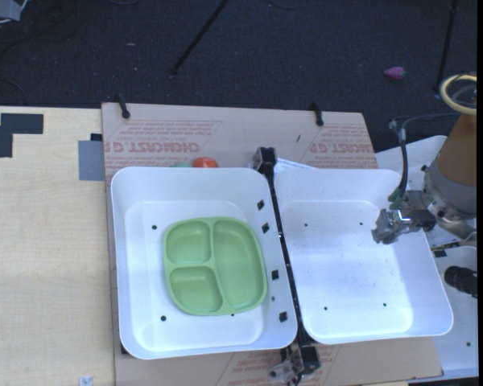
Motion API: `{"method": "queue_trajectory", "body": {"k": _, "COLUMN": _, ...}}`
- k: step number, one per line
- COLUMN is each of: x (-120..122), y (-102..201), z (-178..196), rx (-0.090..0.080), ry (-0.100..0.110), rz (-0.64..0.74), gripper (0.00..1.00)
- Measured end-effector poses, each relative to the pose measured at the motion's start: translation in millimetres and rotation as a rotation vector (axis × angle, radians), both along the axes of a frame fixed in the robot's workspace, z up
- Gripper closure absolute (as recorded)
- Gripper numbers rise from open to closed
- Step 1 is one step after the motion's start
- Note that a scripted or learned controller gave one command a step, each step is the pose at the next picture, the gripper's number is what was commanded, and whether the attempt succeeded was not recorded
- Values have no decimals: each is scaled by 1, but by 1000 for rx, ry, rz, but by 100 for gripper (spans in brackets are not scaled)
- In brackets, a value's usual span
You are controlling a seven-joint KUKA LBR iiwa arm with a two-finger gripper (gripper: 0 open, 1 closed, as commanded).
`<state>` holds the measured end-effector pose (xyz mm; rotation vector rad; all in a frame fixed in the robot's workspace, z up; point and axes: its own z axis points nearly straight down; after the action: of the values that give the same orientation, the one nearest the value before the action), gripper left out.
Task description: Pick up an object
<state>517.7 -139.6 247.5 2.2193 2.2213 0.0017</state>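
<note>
Though blurred, the gripper point(384, 230) hangs over the right bin point(435, 320); finger state unreadable.

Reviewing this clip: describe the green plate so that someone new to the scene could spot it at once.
Start at the two shallow white bins side by side and take the left bin. Lying flat on its floor is the pale green plastic plate, a rounded rectangle. Its three moulded compartments set it apart from the small orange-red object behind the bin.
</note>
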Motion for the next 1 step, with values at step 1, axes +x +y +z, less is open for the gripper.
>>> {"method": "queue_trajectory", "body": {"k": 1, "x": 6, "y": 51, "z": 7, "rx": 2, "ry": 3, "rz": 4, "gripper": 100}}
